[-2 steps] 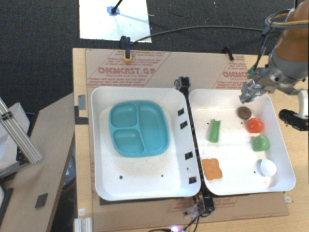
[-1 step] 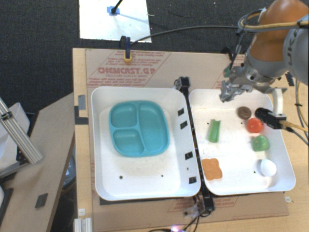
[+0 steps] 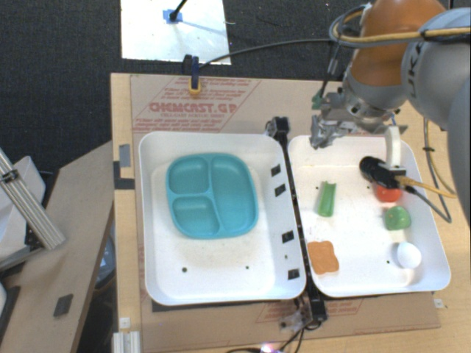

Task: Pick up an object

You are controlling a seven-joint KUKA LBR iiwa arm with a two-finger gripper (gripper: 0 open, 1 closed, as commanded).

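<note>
Lying loose in the right bin [image 3: 360,235]: a green stick [image 3: 326,198] near the left wall, an orange piece [image 3: 322,257] just nearer the front edge, and along the right side a red thing [image 3: 388,193], partly hidden, then a green ball [image 3: 397,218] and a white egg [image 3: 407,255]. All well apart from the claw [image 3: 321,137]. Hanging over the far left corner of the same bin, beyond the stick. Apart or together: cannot tell from this angle. In the left bin [image 3: 213,265], lying flat near the middle, a teal plate [image 3: 212,195] with three sections.
</note>
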